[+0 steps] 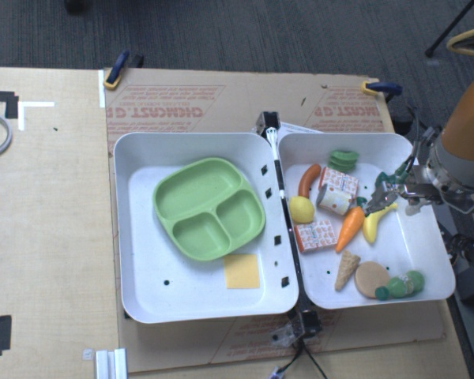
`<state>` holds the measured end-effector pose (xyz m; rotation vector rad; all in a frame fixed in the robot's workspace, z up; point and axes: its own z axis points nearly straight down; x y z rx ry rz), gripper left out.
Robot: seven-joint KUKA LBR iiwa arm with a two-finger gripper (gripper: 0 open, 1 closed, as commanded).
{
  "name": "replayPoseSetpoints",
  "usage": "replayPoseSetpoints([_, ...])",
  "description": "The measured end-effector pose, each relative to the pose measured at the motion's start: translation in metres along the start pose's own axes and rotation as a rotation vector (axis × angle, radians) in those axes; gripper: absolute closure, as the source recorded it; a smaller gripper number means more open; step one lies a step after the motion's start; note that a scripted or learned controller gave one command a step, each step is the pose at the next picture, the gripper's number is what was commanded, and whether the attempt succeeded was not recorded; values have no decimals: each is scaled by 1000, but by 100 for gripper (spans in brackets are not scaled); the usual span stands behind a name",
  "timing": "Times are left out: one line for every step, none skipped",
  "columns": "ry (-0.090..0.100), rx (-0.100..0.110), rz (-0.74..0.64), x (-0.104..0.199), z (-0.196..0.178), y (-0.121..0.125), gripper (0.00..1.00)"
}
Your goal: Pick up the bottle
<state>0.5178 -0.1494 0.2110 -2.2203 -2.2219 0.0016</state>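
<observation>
The bottle [336, 191] lies on its side in the right bin [426, 243]. It is white with a red pattern and has a grey end towards the front. My gripper [378, 195] reaches in from the right, just right of the bottle and above the carrot [349, 227] and the banana [377, 222]. Its dark fingers stand apart with nothing held between them. There is a small gap between the fingertips and the bottle.
The right bin also holds a lemon [301, 209], a red pepper [308, 178], a small box [316, 234], a green piece [344, 160], a cone [346, 270], a round biscuit [370, 279] and a broccoli [403, 285]. A green divided plate [210, 208] and a cheese slice [242, 272] lie in the left bin.
</observation>
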Motion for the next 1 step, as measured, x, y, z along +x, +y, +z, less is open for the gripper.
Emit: replayPoseSetpoints([-1, 0, 1, 0, -9, 0, 100])
